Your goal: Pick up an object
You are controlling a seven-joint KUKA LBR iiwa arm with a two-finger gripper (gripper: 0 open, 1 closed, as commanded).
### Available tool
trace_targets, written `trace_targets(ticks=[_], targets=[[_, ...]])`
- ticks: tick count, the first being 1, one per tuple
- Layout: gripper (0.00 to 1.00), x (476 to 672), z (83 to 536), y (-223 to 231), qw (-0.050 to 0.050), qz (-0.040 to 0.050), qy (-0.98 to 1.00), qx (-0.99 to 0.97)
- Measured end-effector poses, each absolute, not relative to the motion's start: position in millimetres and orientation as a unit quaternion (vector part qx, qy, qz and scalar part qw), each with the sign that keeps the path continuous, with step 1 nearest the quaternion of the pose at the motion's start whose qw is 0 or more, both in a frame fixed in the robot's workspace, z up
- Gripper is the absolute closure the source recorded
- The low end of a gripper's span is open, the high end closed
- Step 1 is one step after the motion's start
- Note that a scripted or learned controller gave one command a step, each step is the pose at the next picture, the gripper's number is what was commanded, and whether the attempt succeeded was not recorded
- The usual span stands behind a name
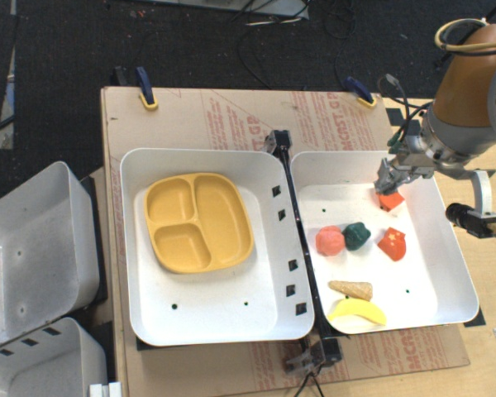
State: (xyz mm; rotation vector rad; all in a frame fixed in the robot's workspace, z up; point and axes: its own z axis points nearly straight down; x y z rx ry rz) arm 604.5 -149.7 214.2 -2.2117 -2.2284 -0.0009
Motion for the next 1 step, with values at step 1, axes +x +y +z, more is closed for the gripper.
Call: trace_targets(ticks=[1], targets=[[1.0, 609.8, 216.8, -90.0, 0.001, -0.0004, -0.71, -0.704]])
